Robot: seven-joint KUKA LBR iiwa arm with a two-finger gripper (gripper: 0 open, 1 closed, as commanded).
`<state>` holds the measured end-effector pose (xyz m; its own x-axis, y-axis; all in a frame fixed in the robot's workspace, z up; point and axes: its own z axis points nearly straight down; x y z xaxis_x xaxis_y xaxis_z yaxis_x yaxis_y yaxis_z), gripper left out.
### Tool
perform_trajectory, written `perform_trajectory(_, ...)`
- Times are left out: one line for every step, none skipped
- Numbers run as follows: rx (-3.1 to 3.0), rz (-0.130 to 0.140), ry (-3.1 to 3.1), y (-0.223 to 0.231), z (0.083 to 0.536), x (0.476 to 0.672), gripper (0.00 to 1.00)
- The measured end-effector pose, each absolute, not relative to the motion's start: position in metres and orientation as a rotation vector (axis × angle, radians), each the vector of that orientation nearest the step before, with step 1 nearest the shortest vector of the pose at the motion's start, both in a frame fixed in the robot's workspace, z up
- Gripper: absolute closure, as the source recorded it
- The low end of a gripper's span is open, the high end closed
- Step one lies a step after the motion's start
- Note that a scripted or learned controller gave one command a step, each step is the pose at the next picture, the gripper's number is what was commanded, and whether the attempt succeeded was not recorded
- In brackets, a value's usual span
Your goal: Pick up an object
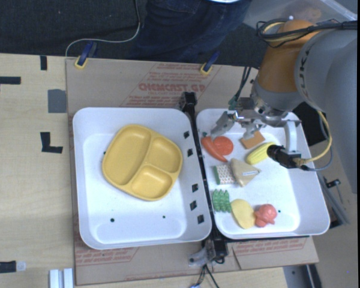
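The grey two-finger gripper (243,125) hangs with jaws spread apart and holding nothing over the right shallow white bin (309,212), its fingertips just at twelve o'clock of the orange-red plastic toy food (218,147) lying in that bin.

We see a yellow divided plate (143,162) lying in the left white bin (87,212), on a cardboard sheet (162,86).
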<state>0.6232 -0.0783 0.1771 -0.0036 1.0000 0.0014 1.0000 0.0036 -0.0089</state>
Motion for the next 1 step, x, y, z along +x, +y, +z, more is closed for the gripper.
perform_trajectory(-2.224,0.003,-2.220,-0.1094,0.0806,0.6161,0.00)
